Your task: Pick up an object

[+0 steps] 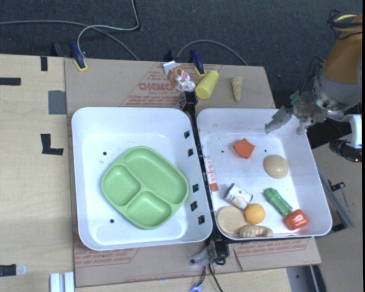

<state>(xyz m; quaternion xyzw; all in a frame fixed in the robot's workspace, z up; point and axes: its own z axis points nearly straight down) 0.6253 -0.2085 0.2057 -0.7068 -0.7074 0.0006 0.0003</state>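
Dark blue carpet lies behind the bench, and a sheet of brown cardboard [152, 87] sits under 2 shallow white plastic bins. On the left bin [85, 126] rests a pale green plastic plate with 3 compartments [145, 187], smooth and a little shiny. The right bin [222, 123] carries the candidates for picking: a small orange-red block [244, 148], a beige rounded ball-like piece [275, 166], a green cylinder-shaped toy [278, 201], a red toy pepper [296, 219], a small orange ball [254, 213], a flat tan disc [229, 219], and a small white and red can [238, 196] lying on its side. The two-finger gripper [287, 118] hovers over the upper right corner of this bin, holding nothing; whether its fingers stand apart or together I cannot tell. In my judgement the orange-red block is the best target; it is near the gripper, stands apart from the others, and has flat sides. The arm should come down straight above it; round pieces may roll away.
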